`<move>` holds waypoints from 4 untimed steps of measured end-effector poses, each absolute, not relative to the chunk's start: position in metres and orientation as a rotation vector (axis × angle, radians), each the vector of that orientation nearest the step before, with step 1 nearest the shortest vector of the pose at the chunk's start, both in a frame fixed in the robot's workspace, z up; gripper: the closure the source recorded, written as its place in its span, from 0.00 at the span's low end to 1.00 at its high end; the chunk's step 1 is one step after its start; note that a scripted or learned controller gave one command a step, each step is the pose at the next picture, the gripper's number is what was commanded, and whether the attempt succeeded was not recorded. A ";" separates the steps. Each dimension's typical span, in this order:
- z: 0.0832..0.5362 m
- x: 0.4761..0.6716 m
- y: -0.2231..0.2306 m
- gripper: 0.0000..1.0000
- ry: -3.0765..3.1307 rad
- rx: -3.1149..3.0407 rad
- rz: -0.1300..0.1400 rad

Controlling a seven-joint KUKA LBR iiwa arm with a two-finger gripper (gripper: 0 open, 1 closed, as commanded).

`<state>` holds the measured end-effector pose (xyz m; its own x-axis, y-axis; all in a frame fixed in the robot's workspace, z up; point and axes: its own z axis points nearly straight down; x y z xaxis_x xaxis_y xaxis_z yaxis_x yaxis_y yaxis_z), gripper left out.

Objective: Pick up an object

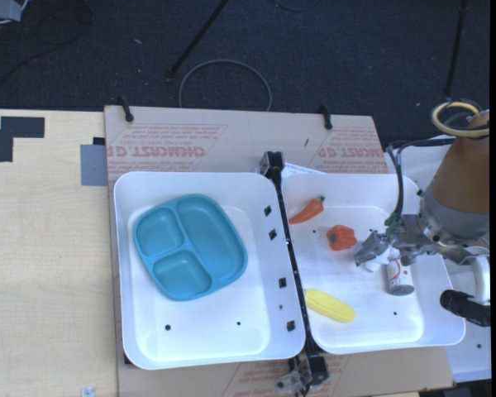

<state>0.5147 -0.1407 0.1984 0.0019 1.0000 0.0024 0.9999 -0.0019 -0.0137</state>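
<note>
Claw (379,251) and wrist are seen low over the right bin (413,337), reached in from the right; whether anything is gripped cannot be told. Just beside it, a small grey can (398,278) is lying, with an orange-red pepper (341,237) near, a carrot (307,210) further back and a corn cob (329,305) toward the front. A blue divided plate (188,245) is set in the left bin (149,337).

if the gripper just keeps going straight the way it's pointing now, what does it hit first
The two-finger gripper points left across the right white bin. The first thing in that line looks like the small red-orange pepper-shaped toy, close ahead; height above it is unclear from this slanted view.
</note>
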 end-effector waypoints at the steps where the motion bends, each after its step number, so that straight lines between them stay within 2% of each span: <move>1: 0.204 0.517 -0.141 0.00 -2.220 -2.221 0.002; 3: 0.086 0.516 -0.137 0.00 -2.217 -2.219 0.004; 4: 0.099 0.516 -0.139 1.00 -2.210 -2.226 0.004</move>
<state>0.5157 -0.1391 0.0988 0.0070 1.0000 0.0017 1.0000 -0.0070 -0.0051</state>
